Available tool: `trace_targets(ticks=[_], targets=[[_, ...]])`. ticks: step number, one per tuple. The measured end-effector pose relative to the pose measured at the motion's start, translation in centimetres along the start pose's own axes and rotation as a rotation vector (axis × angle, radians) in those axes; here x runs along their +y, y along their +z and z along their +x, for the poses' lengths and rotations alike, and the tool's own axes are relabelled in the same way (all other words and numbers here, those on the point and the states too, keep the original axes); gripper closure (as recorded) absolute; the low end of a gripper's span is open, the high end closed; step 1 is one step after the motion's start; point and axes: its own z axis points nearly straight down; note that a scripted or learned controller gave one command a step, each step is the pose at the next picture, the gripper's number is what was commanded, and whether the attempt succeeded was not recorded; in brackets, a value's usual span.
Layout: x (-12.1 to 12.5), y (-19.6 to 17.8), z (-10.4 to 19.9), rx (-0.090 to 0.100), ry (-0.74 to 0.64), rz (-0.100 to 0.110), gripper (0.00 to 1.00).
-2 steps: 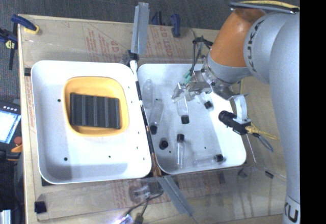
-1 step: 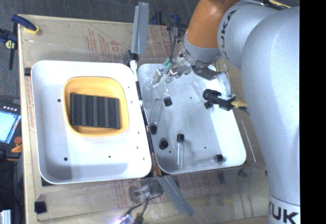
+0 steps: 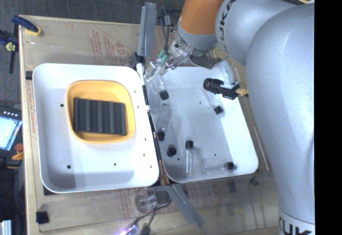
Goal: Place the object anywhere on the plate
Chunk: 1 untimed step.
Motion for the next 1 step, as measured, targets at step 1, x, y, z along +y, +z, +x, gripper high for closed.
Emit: trace_targets(ticks=[1], targets=[[0.00,-0.01,0.00,0.000,0.000,0.000,0.00]])
